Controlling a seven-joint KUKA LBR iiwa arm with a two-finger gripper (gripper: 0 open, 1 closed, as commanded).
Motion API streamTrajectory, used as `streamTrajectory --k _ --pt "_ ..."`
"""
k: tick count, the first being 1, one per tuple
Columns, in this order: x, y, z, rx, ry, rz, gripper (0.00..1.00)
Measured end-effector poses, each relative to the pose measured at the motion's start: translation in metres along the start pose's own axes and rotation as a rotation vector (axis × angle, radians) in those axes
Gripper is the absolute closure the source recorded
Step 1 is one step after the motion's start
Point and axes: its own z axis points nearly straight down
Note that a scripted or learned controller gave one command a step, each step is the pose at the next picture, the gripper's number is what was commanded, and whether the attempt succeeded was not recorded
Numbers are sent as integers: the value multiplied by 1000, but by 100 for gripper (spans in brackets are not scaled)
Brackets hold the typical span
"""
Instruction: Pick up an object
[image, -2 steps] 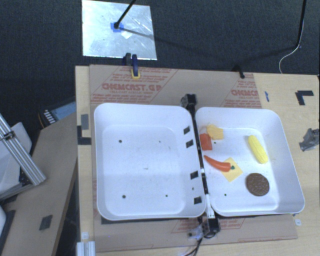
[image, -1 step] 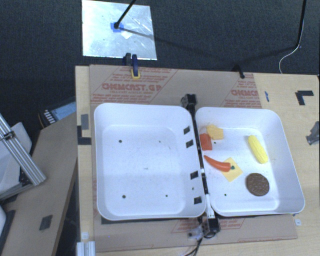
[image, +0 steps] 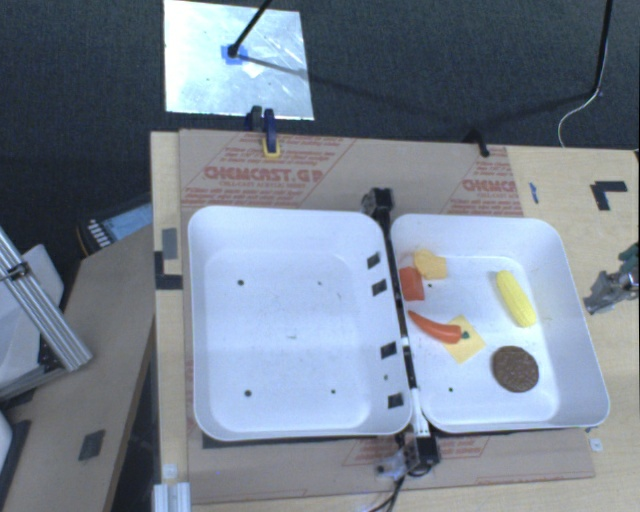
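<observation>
The end effector (image: 612, 288) sits at the far right edge of the view, just outside the right rim of the right bin (image: 570, 260), over the bare surface (image: 600, 215). Only a small grey part of it is visible, and whether it is open or closed cannot be told; nothing can be seen in its grasp.

All the objects lie in the right bin, to the left of the end effector. Nearest to it is a yellow corn cob (image: 515, 297), lying at a slant in the bin's right half. Nearer the camera lies a flat brown round piece (image: 515, 368). Further left, a red chilli pepper (image: 436, 325) lies partly on a yellow cheese slice (image: 466, 345). Close to the divider are an orange-red piece (image: 411, 283) and, just beyond it, a small yellow block (image: 431, 264).

The left bin (image: 200, 300) lies well apart from the end effector.
</observation>
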Motion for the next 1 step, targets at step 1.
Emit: streamTrajectory --k 1 --pt "-1 1 -80 -13 -5 -4 100"
